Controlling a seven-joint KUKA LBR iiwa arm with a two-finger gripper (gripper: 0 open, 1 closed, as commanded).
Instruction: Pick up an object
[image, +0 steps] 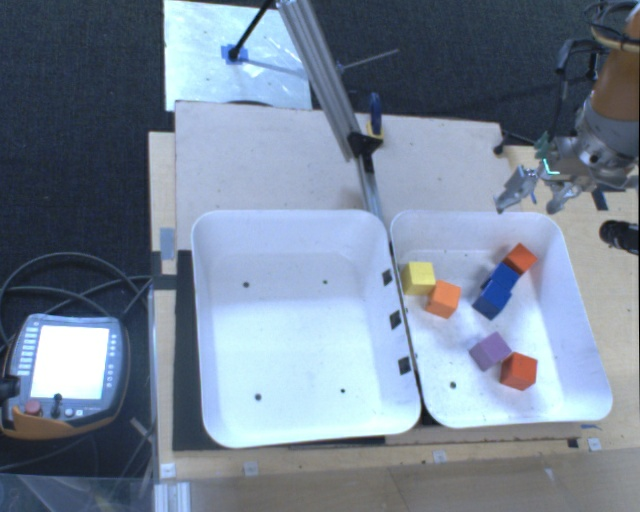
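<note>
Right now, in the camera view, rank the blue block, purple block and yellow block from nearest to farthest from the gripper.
Measured from the gripper, above the right bin's far rim:
1. Blue block, far side of the right bin.
2. Purple block, nearer the front.
3. Yellow block, by the divider. These last two are close.

Two white bins, blocks in the right one

We see the gripper (537, 192) open above the right bin's (580, 330) far rim, holding nothing; below lie a yellow cube (419, 277), orange cube (444, 298), blue block (496, 290), purple cube (490, 351) and red cube (518, 371).
</note>
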